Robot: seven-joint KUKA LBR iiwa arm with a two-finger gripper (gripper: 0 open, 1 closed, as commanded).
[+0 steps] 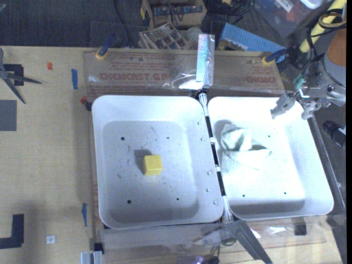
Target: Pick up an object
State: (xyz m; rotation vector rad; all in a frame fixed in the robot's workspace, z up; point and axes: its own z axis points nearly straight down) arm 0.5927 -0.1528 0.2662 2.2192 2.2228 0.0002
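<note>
A small yellow block (153,165) sits alone near the middle of the left bin (110,111), well to the left of the ridge where the two white bins meet. Dark specks dot the floor around the block, and nothing else lies close to it.

Just right of that ridge, in the right bin (308,202), lies a crumpled white cloth or wrapper (241,145); pale against the pale floor, its edges are hard to trace.

Farther right, over the upper right corner of the right bin, hangs the gripper (289,104) of the grey arm, which enters from the right edge. Its fingers appear spread, with nothing between them. It is well apart from the cloth and farther still from the block, so the pick looks not yet begun.

The risks from here seem plain. A reach for the cloth could close on a loose fold and lift only a corner, or slide off limp material that gives no firm edge. A reach for the block means crossing the ridge; a low path could strike the bin rims, and a slightly off-centre descent could nudge the light block aside instead of straddling it.
</note>
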